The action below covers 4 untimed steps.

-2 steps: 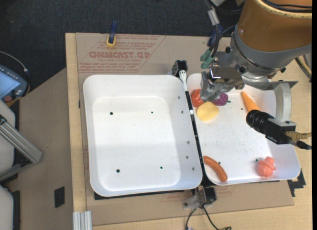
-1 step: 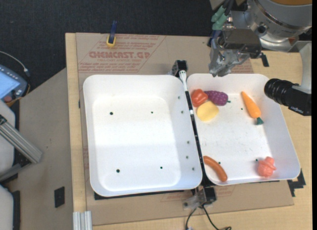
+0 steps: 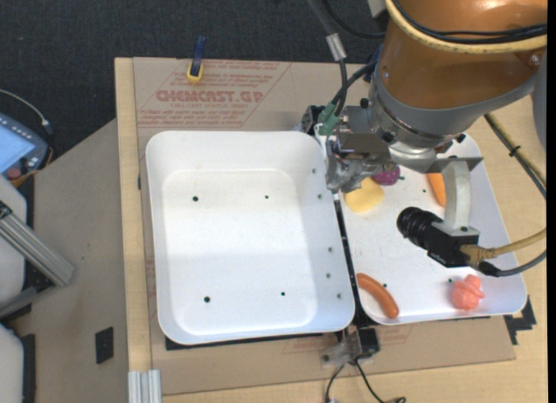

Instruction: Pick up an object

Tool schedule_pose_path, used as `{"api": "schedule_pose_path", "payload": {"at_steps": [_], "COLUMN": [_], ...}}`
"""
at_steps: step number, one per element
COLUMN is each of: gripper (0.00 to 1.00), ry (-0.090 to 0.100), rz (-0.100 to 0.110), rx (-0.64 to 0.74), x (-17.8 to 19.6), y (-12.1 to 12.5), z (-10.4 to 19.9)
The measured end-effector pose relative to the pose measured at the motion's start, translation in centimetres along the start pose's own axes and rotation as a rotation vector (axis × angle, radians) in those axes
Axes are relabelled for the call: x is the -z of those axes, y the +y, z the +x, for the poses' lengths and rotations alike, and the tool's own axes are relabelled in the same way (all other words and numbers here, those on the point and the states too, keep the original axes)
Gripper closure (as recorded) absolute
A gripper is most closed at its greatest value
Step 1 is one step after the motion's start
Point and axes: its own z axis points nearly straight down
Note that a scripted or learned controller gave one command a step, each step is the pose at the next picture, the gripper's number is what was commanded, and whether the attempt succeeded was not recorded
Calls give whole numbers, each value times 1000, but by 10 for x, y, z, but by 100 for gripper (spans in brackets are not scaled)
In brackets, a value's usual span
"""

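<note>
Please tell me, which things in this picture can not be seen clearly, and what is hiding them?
- Gripper: the wrist housing covers it in the camera view, so its finger state is unreadable.
- Purple object: mostly under the arm; its shape cannot be told.
- Orange object: partly behind the white bracket.
- Right bin: its far part lies under the arm.

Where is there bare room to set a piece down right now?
The left bin offers a wide bare floor. The right bin is crowded: gripper over the yellow piece, sausage, pink piece; a patch between those two.
</note>
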Motion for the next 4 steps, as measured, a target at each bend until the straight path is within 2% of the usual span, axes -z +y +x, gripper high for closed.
{"api": "schedule_pose_path", "payload": {"at_steps": [1, 2, 3, 4], "gripper": [0, 100, 100, 100], "ry": [3, 4, 8, -1], "rz": [-14, -17, -30, 0], "rx": [0, 0, 2, -1], "x": [7, 17, 142, 16], "y": [1, 2, 0, 9], "z": [-1, 0, 2, 9]}}
